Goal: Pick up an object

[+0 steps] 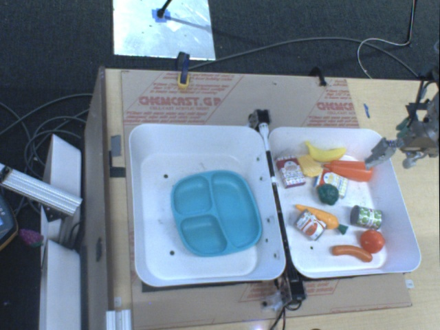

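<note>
The right bin (402, 215) holds several toy foods: a yellow banana (325, 151), a large orange carrot (348, 170), a red and white box (290, 172), a dark green lump (328, 194), a small carrot (318, 215), a red and white can (309, 226), a green can (366, 216), a red tomato (372, 240) and an orange sausage (352, 253). My gripper (394, 157) hovers over the bin's far right rim, just right of the large carrot. It is open, and nothing lies between its fingers.
The left bin (155, 157) holds a blue three-compartment tray (216, 212). A black divider clip (260, 119) sits where the two bins meet. Cardboard lies under both bins, and cables run across the dark floor behind.
</note>
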### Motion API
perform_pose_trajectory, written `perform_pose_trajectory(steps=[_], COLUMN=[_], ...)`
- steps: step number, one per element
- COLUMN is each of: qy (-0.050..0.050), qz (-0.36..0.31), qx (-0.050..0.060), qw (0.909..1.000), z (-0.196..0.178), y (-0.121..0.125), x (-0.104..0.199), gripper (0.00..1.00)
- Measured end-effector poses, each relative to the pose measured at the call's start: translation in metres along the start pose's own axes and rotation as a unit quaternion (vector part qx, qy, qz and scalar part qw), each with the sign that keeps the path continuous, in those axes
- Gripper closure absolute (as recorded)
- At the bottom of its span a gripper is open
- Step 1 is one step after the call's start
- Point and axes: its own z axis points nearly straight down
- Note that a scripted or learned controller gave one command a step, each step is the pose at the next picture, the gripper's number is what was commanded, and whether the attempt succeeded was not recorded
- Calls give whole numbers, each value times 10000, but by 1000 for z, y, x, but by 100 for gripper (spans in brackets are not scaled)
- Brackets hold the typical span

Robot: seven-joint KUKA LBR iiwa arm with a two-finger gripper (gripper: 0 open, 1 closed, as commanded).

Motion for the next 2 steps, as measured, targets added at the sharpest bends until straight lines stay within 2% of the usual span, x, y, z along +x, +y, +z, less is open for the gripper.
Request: perform_pose_trajectory(steps=[1, 2], qy=[9, 13], qz=[-8, -11], qx=[17, 15], qw=[10000, 10000], z=[104, 170], y=[75, 55], x=[1, 59], gripper=[0, 0])
